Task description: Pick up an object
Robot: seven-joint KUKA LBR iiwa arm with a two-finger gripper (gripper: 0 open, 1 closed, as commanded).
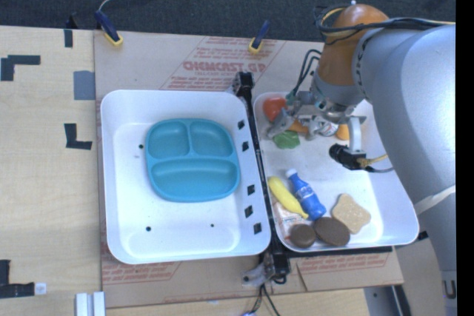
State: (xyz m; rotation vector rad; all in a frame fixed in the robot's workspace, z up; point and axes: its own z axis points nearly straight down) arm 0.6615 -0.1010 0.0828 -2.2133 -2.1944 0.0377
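The right bin (392, 203) holds the loose objects. At its back left lie a red round piece (273, 106), a green piece (285, 138) and an orange piece (342, 132). My gripper (302, 120) hangs low over this group, just right of the red piece and above the green one, and hides part of them. Nearer the front are a yellow banana (284, 196), a blue bottle (306, 195), a bread slice (351, 212) and two brown cookies (302, 234).
The left bin (118, 218) holds a blue divided plate (193, 159). A black divider strip (250, 152) runs between the bins. The grey arm (415, 100) covers the right bin's back right corner. Yellow clamps (109, 30) sit on the cardboard behind.
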